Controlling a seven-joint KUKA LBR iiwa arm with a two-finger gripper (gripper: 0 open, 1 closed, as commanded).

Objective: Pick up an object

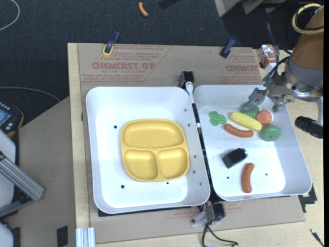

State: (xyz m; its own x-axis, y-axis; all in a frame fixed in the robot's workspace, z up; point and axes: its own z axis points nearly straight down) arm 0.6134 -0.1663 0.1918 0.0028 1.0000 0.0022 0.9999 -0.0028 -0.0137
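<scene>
The right bin (288, 174) holds toy food. A yellow corn cob (245, 120) lies over an orange hot dog (238, 131), with a green piece (217, 119) to their left. A red-orange ball (265, 117) and a green ball (270, 133) sit to their right. Nearer the front are a black block (234, 157) and a red sausage (248, 177). My gripper (263, 106) hovers over the bin's back right, just above the corn's end and the red-orange ball. Its fingers are spread open and hold nothing.
The left bin (103, 189) carries a yellow divided plate (154, 149) in its middle. A black divider strip (195, 122) runs between the bins. Clamps (109, 44) pin the cardboard base at the back. The arm comes in from the right edge.
</scene>
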